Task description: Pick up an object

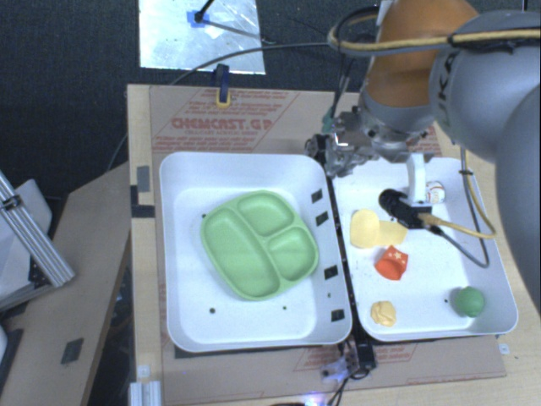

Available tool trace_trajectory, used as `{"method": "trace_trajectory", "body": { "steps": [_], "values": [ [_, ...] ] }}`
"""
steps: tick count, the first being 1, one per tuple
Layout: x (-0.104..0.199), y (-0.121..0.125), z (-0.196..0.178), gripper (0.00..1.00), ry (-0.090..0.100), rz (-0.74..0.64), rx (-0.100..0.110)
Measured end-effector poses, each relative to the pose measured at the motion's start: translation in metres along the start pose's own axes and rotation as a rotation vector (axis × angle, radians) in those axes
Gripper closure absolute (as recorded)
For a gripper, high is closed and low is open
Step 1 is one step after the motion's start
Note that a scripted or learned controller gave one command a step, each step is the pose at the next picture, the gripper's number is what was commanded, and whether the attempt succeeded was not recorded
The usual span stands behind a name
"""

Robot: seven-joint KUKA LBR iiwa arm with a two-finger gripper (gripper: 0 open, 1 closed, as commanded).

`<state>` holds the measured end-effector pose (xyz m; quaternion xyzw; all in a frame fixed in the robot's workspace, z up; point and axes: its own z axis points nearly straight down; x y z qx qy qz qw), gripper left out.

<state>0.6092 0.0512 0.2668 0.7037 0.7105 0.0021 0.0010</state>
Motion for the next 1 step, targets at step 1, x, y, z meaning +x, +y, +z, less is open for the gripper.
{"method": "trace_trajectory", "body": {
  "steps": [1],
  "values": [
    [0.0550,0.0168,0.0216,1.00,0.000,-0.001,0.002]
  ]
}}
